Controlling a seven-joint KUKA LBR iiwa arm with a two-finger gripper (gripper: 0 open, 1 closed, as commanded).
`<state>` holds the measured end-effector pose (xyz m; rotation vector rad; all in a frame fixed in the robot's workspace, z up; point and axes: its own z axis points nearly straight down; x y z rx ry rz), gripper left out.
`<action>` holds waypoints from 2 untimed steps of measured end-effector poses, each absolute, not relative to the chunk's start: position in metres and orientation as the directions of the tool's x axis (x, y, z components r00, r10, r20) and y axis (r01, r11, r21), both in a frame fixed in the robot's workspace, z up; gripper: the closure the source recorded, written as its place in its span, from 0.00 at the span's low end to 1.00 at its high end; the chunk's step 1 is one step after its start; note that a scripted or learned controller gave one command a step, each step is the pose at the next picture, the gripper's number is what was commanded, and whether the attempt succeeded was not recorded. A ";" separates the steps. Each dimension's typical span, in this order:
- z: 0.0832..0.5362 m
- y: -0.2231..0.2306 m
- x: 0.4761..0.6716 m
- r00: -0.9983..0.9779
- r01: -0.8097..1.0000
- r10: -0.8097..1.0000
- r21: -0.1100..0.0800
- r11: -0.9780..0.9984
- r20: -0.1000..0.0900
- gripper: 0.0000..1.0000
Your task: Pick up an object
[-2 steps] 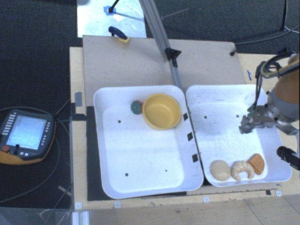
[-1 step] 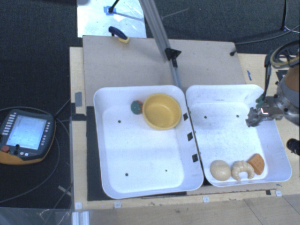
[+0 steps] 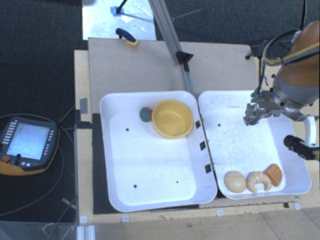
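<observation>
My gripper (image 3: 251, 117) hangs over the upper part of the right bin (image 3: 227, 134), pointing left, with nothing seen between its fingers. At that bin's front edge lie three food pieces in a row: a pale round bun (image 3: 235, 181), a croissant (image 3: 258, 180) and an orange-brown slice (image 3: 273, 174). They sit well below the gripper in the view. In the left bin (image 3: 150, 184) a yellow bowl (image 3: 172, 118) rests near the back right, with a small dark green object (image 3: 145, 114) touching its left side.
A metal pole (image 3: 170, 29) slants across the board behind the bins, ending at a black clamp (image 3: 184, 58). A teach pendant (image 3: 27, 144) lies on the floor at left. A yellow and blue clamp (image 3: 126, 36) sits on the board's back edge.
</observation>
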<state>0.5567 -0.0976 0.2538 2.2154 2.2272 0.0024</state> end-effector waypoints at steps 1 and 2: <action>0.259 -0.050 0.580 -0.005 1.000 1.000 0.001 0.005 0.001 1.00; 0.259 -0.008 0.607 -0.004 1.000 1.000 0.001 0.004 0.001 1.00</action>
